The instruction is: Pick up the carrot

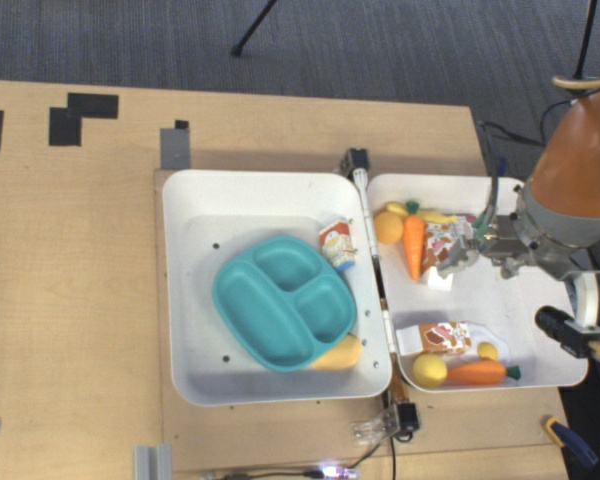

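An orange carrot [412,248] with a green top lies upright in the picture at the back left of the right bin [540,313]. A second carrot [476,373] lies crosswise along that bin's front wall, green end to the right. My gripper [457,253] hangs low over the back of the right bin, just right of the first carrot and over a red-and-white carton [442,236]. The wrist body covers its tips.
A yellow lemon [387,226] sits left of the first carrot. Another lemon [430,370] and a second carton [446,337] lie by the front carrot. The left bin [195,268] holds a teal divided plate [283,301], a small carton [337,245] and a yellow piece [341,354].
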`<move>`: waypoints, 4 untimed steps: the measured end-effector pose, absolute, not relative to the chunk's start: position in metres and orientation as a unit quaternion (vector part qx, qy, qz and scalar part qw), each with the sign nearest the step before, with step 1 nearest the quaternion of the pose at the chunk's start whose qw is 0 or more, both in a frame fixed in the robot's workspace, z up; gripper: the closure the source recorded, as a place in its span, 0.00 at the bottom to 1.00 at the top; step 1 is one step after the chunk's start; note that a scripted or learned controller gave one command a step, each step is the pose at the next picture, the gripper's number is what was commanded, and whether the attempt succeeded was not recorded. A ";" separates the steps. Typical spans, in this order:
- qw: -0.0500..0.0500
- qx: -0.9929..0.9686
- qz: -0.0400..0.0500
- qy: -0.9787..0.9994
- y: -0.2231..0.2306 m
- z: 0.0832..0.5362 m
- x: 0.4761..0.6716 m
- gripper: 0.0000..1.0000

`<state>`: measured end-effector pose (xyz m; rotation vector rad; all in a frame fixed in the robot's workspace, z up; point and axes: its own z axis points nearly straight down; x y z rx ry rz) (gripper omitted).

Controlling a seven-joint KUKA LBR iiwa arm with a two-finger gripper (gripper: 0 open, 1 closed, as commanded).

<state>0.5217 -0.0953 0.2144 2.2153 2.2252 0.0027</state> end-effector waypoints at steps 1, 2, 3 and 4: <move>0.000 0.742 0.001 0.670 -0.042 0.184 0.585 0.00; 0.001 0.720 0.001 0.694 -0.075 0.103 0.597 0.00; 0.002 0.741 0.002 0.672 -0.058 0.187 0.669 0.00; 0.001 0.712 0.001 0.703 -0.086 0.085 0.608 0.00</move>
